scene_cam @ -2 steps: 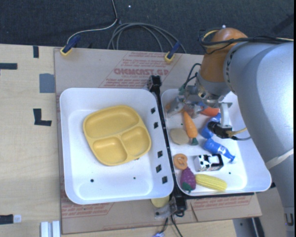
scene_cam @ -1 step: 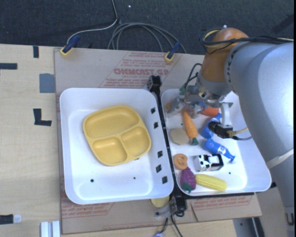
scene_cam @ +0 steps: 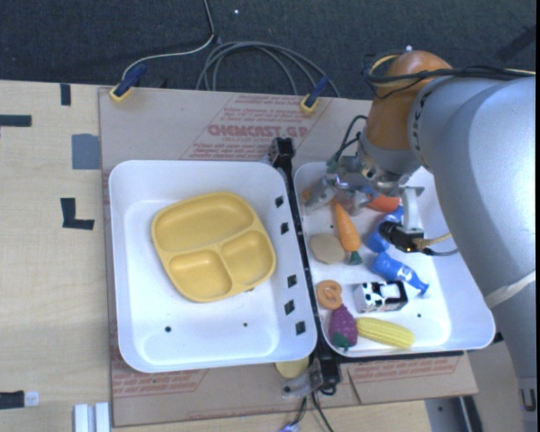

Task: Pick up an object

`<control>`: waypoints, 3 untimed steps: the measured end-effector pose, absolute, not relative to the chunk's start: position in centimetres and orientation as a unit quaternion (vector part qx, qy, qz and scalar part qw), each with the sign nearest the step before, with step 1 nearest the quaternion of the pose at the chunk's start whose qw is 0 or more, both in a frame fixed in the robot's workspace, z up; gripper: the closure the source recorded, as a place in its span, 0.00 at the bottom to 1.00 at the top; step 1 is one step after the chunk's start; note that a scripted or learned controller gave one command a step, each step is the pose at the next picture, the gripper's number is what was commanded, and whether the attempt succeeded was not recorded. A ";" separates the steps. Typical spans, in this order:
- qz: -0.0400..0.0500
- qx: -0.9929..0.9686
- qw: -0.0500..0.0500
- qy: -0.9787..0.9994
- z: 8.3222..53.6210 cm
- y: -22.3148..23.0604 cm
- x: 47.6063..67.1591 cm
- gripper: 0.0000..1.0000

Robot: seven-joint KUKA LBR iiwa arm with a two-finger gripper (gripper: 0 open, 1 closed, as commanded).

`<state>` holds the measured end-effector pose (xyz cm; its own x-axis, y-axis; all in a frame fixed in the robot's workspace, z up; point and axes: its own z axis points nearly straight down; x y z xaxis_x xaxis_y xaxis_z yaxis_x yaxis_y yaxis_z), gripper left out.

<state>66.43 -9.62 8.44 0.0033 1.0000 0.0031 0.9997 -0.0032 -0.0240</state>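
Note:
My gripper point(scene_cam: 335, 189) is low over the far left part of the right bin point(scene_cam: 459, 318), below the orange band of the arm point(scene_cam: 398, 106). Just in front of it lies an orange carrot point(scene_cam: 346, 227) with a green tip, pointing toward the near side. A beige round piece point(scene_cam: 325, 247) lies beside the carrot. Nearby are a blue bottle point(scene_cam: 399, 272), a red-orange piece point(scene_cam: 383, 203), an orange ring point(scene_cam: 328, 292), a black-and-white cow point(scene_cam: 382, 297), a purple fruit point(scene_cam: 343, 326) and a yellow corn cob point(scene_cam: 384, 333). Nothing visibly hangs from the gripper.
The left bin point(scene_cam: 135, 241) holds a yellow divided plate point(scene_cam: 212, 245). A black divider point(scene_cam: 292, 241) with clips runs between the bins. The grey arm covers the right bin's far right corner. Cables lie on the dark floor behind the bench.

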 end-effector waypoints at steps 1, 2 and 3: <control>0.006 -0.707 0.013 -0.707 8.4 -10.0 66.5 0.00; 0.008 -0.708 0.009 -0.707 9.4 -10.4 66.4 1.00; -0.001 -0.705 0.001 -0.709 18.8 -4.6 61.0 1.00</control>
<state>60.95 -4.56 18.83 -0.0046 1.0000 0.0026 1.0000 0.0046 -0.0011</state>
